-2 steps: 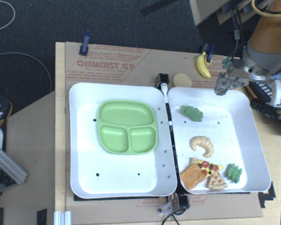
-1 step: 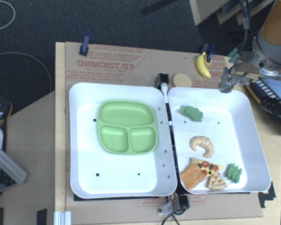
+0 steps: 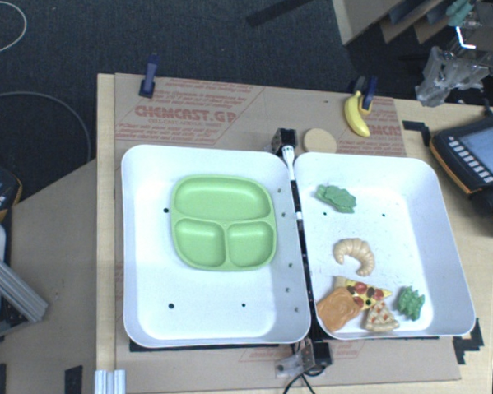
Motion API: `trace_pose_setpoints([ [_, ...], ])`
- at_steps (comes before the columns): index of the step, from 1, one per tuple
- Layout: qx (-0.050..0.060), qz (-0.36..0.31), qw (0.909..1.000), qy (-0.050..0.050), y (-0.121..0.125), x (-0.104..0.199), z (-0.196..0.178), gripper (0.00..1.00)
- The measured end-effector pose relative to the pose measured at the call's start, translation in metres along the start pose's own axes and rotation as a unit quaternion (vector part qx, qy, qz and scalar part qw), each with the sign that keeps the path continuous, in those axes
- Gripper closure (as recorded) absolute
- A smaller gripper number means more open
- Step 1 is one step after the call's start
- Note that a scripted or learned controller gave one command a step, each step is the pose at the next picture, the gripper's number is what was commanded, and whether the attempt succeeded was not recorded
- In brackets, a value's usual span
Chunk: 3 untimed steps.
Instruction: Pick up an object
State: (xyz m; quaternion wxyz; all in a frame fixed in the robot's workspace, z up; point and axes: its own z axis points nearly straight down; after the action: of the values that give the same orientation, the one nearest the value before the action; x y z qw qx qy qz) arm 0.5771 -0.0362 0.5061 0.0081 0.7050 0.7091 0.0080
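Observation:
The right bin (image 3: 432,193) holds several toy foods: a green leafy piece (image 3: 336,198), a croissant (image 3: 355,254), a pizza slice (image 3: 367,292), a brown cutlet (image 3: 337,310), a small toast-like piece (image 3: 381,319) and a second green piece (image 3: 411,302). In the left bin (image 3: 142,228) lies a light green divided plate (image 3: 224,222). My gripper (image 3: 443,79) hangs at the top right of the camera view, beyond the far corner of the right bin and well away from every object.
A yellow banana (image 3: 358,115) and a tan disc (image 3: 319,141) rest on the cardboard behind the bins. A black and orange tablet (image 3: 475,159) sits at the right edge, close to the right bin. Blue clamps (image 3: 148,78) hold the board's far edge.

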Motion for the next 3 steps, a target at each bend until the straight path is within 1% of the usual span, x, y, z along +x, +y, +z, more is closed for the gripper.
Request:
trace_pose_setpoints([
  [1, 0.013, 0.006, 0.9999, 0.0, -0.079, -0.038, 0.03, 1.0],
  [2, 0.006, 0.005, 1.0, -0.002, -0.087, -0.075, -0.035, 1.0],
  [3, 0.017, 0.003, 0.9998, 0.001, -0.101, -0.051, 0.076, 1.0],
])
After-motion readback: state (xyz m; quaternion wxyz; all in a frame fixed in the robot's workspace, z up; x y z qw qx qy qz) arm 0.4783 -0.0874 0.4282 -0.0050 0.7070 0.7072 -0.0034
